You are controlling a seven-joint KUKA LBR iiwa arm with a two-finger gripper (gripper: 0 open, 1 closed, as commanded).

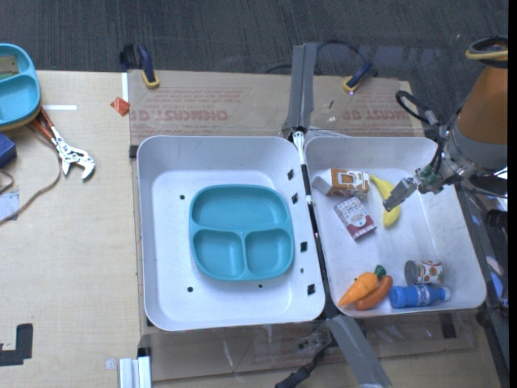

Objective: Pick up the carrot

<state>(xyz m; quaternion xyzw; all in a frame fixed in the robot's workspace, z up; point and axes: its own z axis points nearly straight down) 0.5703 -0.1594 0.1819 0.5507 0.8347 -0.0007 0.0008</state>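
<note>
Carrot (365, 289) lying at the right bin's (472, 241) near edge, touching a blue bottle (418, 297), beside a small can (425, 272). Well apart, arm (485, 111) reaching in from the right, slanted down-left; jaws over a banana (388, 199), spread or pressed together impossible to tell.

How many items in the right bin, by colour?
Orange: 2, carrot and carton
Yellow: 1, banana
Red: 1, packet
Blue: 1, bottle
Silver: 1, can
Total: 6
</note>
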